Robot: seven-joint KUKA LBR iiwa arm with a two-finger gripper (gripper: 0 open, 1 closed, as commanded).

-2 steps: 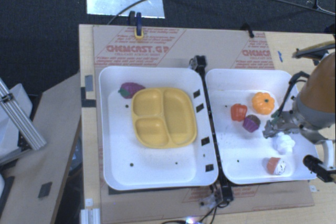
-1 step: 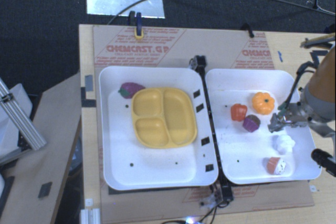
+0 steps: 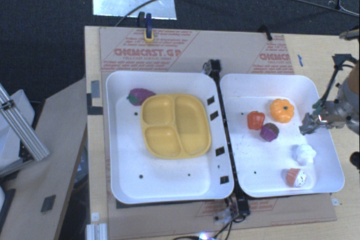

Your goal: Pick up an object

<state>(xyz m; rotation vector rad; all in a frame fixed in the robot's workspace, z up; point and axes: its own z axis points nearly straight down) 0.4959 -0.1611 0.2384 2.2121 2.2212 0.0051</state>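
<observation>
Our arm (image 3: 347, 99) reached in from the right, and our pincer (image 3: 308, 124) hung low over the right bin (image 3: 264, 185); we could not tell its state. Near it lay a pumpkin (image 3: 282, 109), a red pepper (image 3: 255, 119) and a purple toy (image 3: 269, 132). The left bin (image 3: 126, 177) on the worktop (image 3: 185, 45) held a yellow tray (image 3: 175, 125).

**Where there is room, and what is in the way**

The right bin (image 3: 236, 137) has five small toys along its right half — its left side and near-left corner are bare. In the left bin (image 3: 121, 177), a yellow tray (image 3: 174, 125) fills the middle and a purple toy (image 3: 139, 96) sits just behind it — bare floor runs along the front.
</observation>
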